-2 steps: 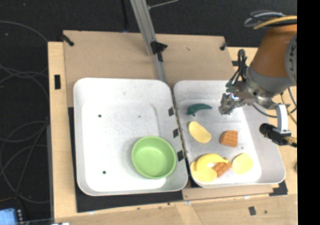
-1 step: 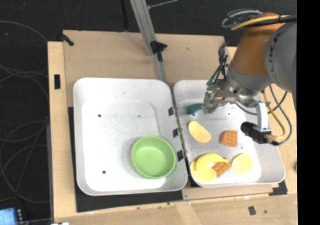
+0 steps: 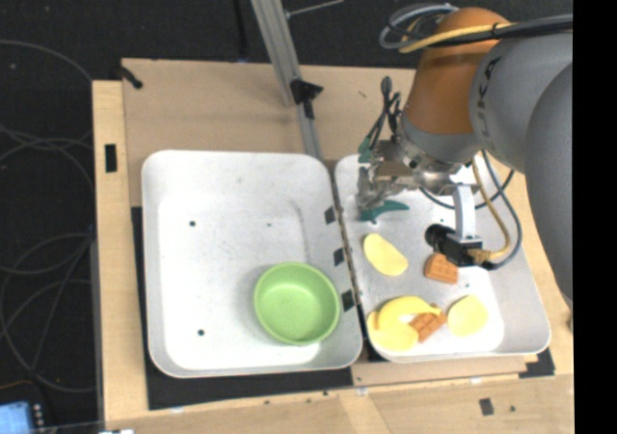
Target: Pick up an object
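Observation:
My gripper (image 3: 370,195) is down in the far left corner of the right bin (image 3: 501,340), under the orange wrist band. A small teal object (image 3: 389,209) pokes out just below and right of it, touching or very close; the view does not show whether it is held. In front of it lies a yellow oval piece (image 3: 384,255). An orange waffle-like piece (image 3: 442,270) sits further right. A yellow piece (image 3: 397,314), a small orange piece (image 3: 427,326) and a yellow round slice (image 3: 468,315) lie along the near edge.
The left bin (image 3: 193,220) holds a green bowl (image 3: 296,302) at its near right corner. A slanted metal pole (image 3: 275,32) stands behind the bins. Cables and a black part (image 3: 451,240) hang by the wrist over the right bin.

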Robot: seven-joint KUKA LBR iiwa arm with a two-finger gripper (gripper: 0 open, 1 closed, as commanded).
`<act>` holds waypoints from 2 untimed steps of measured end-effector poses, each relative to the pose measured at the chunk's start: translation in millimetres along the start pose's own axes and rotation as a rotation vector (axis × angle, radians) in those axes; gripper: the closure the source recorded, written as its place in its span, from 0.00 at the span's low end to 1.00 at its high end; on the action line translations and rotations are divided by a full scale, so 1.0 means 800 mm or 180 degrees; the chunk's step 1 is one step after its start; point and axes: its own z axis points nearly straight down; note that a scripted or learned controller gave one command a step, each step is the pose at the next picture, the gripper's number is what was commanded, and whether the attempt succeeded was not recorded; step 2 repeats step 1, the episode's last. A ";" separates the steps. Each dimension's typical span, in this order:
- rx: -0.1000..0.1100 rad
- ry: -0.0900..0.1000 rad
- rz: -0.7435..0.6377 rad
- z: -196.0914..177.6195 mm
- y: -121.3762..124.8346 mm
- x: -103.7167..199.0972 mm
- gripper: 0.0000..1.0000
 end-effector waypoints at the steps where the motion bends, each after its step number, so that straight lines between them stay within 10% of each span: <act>1: 0.0000 0.0000 0.0000 -0.006 0.029 0.068 1.00; 2: 0.0000 0.0000 0.0000 -0.006 0.029 0.068 1.00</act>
